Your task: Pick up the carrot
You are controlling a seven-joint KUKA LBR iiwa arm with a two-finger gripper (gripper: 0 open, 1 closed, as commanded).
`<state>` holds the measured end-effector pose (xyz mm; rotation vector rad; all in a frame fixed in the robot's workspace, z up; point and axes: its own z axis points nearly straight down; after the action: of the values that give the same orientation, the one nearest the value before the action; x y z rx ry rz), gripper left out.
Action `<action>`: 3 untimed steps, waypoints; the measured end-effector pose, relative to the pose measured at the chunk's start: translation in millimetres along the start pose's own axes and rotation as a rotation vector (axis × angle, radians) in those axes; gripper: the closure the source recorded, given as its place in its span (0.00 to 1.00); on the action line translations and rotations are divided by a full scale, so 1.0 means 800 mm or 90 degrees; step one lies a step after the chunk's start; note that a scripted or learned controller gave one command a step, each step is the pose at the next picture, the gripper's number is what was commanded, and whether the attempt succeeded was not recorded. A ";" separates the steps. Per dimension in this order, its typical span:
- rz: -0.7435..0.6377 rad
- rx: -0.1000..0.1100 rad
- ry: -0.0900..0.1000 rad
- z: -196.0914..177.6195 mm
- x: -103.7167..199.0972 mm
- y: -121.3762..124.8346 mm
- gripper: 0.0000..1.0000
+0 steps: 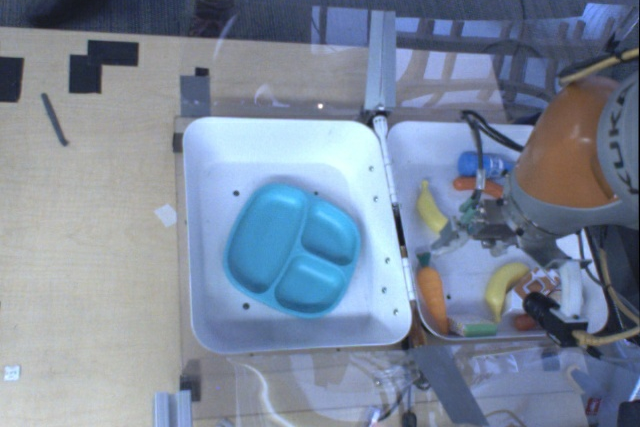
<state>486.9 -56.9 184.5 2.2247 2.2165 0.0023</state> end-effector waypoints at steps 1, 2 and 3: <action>-0.088 -0.008 -0.002 0.091 -0.037 0.004 0.00; -0.257 -0.023 -0.013 0.100 -0.050 0.014 0.00; -0.637 -0.035 -0.025 0.097 -0.050 0.025 0.00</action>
<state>506.7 -96.8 107.0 0.8708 2.9496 0.0176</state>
